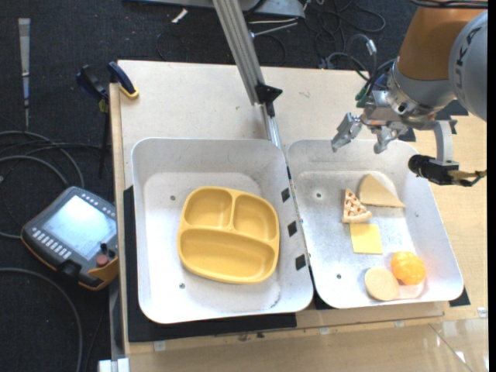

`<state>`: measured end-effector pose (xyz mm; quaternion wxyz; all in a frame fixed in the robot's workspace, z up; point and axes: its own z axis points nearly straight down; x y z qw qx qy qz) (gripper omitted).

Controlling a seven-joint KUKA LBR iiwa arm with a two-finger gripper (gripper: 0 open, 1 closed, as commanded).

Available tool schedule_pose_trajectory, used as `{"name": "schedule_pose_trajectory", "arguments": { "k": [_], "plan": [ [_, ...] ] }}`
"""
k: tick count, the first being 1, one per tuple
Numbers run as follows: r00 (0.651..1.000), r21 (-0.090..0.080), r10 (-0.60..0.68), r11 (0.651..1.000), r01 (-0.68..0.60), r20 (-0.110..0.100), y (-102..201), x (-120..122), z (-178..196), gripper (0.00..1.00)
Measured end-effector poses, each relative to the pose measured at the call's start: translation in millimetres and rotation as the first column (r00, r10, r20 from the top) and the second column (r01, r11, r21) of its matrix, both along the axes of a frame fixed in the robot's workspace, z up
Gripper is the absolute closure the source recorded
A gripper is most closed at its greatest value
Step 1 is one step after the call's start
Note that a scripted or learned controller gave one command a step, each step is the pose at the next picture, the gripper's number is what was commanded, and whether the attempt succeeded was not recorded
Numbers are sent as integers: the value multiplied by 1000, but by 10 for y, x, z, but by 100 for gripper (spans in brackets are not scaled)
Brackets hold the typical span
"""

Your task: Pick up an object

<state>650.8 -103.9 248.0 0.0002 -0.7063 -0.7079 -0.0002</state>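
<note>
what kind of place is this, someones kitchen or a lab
Most likely a robotics lab, not a kitchen. A grey and orange arm with its gripper open hangs over the right bin, a teach pendant lies on the dark floor, and loose cables trail behind the bench.

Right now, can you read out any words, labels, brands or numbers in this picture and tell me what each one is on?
"KU": the start of large dark lettering on the grey arm, cut off at the picture's edge.
Teach pendant: its lit screen and buttons are too blurred to read.
Nothing else carries readable text.
</note>
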Motion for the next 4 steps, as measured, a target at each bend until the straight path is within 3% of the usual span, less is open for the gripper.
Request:
{"name": "schedule_pose_trajectory", "arguments": {
  "k": [1,4],
  "plan": [
    [1000,0,0,1000,0,0,0,2,2,0],
    [1000,-1,-2,1000,2,-5,97,5,-1539,0]
  ]
}}
